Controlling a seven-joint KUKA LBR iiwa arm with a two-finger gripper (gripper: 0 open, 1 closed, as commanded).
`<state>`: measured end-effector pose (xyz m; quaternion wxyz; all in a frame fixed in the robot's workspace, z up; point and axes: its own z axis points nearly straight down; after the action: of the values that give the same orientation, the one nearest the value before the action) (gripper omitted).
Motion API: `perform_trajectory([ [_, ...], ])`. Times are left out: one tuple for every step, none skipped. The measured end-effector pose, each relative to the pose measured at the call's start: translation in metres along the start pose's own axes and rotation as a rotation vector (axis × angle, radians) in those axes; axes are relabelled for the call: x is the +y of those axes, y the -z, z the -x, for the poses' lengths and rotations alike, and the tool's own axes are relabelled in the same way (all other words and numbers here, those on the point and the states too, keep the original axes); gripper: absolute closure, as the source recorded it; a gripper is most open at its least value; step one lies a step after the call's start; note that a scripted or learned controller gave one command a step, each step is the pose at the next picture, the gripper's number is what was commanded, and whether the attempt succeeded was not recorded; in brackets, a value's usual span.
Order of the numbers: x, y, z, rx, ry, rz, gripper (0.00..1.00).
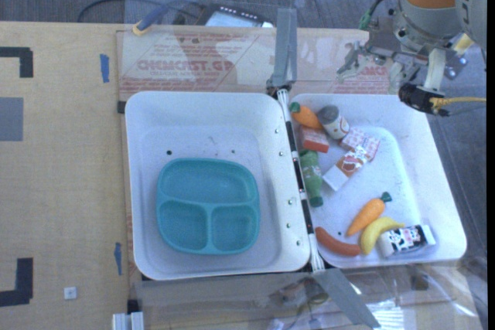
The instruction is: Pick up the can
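The can (333, 121) is lying tilted in the far left part of the right bin (433, 166), just beside an orange carrot (307, 117) and close to a small red-and-white carton (361, 143). Nearer the camera, a green bottle (312, 177) is resting along the bin's left wall, while a second carrot (366, 216), a banana (377, 233), a red sausage (337, 243) and a black-and-white carton (404, 239) are sitting toward the near end. The left bin (155, 127) is carrying a teal divided plate (207, 205). The end effector (387, 66) is hovering above the counter (62, 166) beyond the right bin's far edge, well apart from the can and carrying nothing; how wide it is standing, I cannot tell.
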<state>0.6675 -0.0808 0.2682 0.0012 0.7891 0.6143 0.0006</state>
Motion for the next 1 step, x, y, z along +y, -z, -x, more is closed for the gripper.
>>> perform_trajectory([
  [-0.0172, -0.084, -0.0615, 0.001, 0.148, -0.006, 0.0],
])
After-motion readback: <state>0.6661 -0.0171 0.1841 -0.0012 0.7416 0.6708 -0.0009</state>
